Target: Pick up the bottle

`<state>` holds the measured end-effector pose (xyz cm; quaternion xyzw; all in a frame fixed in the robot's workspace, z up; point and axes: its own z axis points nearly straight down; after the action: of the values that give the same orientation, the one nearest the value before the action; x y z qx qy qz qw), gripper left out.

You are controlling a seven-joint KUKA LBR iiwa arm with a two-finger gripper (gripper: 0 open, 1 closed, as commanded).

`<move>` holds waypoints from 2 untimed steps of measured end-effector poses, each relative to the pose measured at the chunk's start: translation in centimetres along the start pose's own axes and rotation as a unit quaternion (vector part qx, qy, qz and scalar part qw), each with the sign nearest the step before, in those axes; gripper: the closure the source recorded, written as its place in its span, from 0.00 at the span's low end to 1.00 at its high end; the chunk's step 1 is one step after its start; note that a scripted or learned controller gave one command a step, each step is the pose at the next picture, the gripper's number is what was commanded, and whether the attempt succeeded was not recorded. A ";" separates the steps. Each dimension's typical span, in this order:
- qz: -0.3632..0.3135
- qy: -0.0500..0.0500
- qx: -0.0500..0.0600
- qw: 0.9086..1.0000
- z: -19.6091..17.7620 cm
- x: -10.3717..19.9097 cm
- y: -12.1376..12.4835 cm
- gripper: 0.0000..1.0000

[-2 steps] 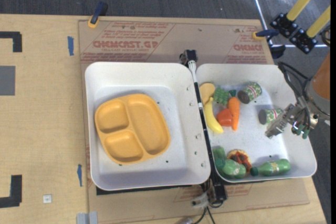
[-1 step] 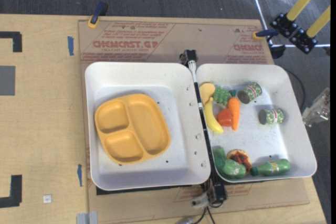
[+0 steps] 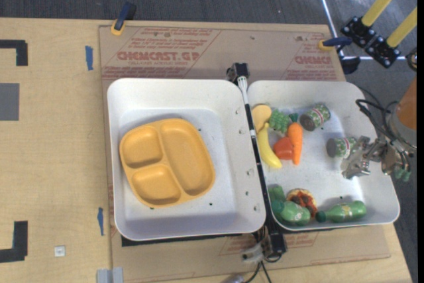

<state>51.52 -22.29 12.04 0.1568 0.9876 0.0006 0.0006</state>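
A counter (image 3: 46, 142) topped with a brown board carries two white bins side by side. The left bin (image 3: 132, 96) holds a yellow divided plate (image 3: 167, 160), lying flat near its middle. The right bin (image 3: 331, 93) holds a scatter of toy food. The arm (image 3: 405, 117) comes in low from the right edge, its wrist bent down over the right bin's far right side, and the metal hand (image 3: 358, 162) hangs just above the bin floor at mid-height. Whether the hand is open or closed cannot be told from here; nothing can be seen between its tips. The green bottle (image 3: 342, 211) lies on its side along the bin's near edge, below the hand and apart from it. A banana (image 3: 266, 146) lies along the bin's left wall, a carrot (image 3: 294, 140) just beside it. A small can (image 3: 316, 116) lies tilted near the far wall; a second can (image 3: 339, 146) lies just left of the hand.
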 end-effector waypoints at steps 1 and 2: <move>-0.082 -0.003 0.000 0.997 3.3 3.2 -1.1 1.00; -0.226 -0.006 0.001 0.974 3.3 3.1 -1.1 1.00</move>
<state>48.27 -22.39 8.74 -0.0706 0.9975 -0.0016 0.0060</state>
